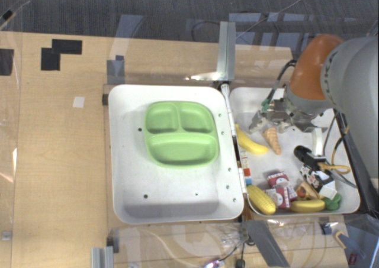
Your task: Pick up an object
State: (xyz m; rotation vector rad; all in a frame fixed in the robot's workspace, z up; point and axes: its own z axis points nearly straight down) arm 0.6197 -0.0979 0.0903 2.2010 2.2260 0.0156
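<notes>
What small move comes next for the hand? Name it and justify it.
Probably lower the hand straight down: it hovers in the right bin just above the ice cream cone, with the banana lying close to the left, so a short descent seems the likeliest way to reach the cone.

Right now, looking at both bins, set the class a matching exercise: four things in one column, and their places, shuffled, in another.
Things:
1. green divided plate
2. banana
3. corn cob
4. end effector

Places:
A. right bin, front-left corner
B. left bin, middle
C. above the right bin's rear half
D. right bin, beside the divider wall

Pairs: 1-B, 2-D, 3-A, 4-C
</notes>
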